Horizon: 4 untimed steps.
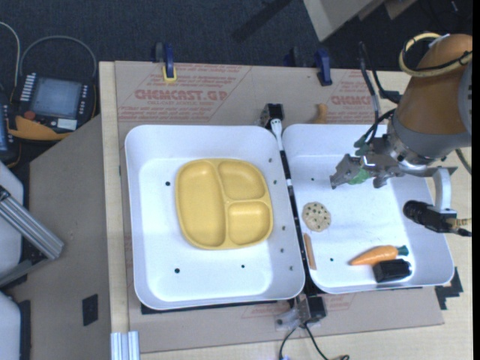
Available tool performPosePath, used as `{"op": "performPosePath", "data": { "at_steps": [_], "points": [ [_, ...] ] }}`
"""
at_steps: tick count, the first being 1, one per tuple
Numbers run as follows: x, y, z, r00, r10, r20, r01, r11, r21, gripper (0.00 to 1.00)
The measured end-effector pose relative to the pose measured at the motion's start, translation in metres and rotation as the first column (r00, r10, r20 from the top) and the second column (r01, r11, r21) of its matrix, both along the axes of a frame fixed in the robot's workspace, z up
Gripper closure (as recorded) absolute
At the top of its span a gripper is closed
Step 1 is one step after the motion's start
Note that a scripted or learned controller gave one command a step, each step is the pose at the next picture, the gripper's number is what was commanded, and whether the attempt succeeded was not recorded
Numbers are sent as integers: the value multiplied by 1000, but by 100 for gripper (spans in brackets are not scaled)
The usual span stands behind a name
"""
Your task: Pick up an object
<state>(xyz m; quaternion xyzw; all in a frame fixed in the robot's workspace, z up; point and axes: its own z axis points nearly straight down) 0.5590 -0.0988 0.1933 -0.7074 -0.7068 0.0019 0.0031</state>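
- Two white bins sit side by side on the bench, the left bin (142,201) and the right bin (330,148), with their inner rims touching down the middle.
- One yellow tray (223,202) lies in the left bin. It has three sections, one long one on its left and two smaller ones stacked on its right, and I can't see anything in any of them.
- The right bin has three loose things that I can count:
- One cookie (316,217), round with dark chips, near the bin's left wall about halfway down.
- One carrot (376,255), orange with a bit of green at its right tip, lying flat near the front edge.
- One black block (393,271), just below the carrot and pretty much touching it. Can't tell what it is.
- One arm comes in from the right, and its gripper (352,173) is low over the upper part of the right bin.
- There's something small and green (363,176) right at the gripper, but it's too blurry to say if it's pinched between the fingers or just lying under them. So I honestly can't tell whether the fingers are spread or closed.
- The cookie, carrot and block all sit well apart from the gripper, toward the front of the bin.
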Motion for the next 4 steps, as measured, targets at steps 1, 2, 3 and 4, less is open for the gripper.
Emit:
{"op": "performPosePath", "data": {
  "at_steps": [1,2,3,4],
  "points": [
    [2,3,-44,1000,1,1,-1,1000,0,0],
    [3,2,-104,1000,-2,10,2,1000,1,0],
    [4,2,-90,1000,0,15,0,1000,0,100],
    [8,-2,-47,1000,1,12,-1,1000,-3,100]
  ]
}}
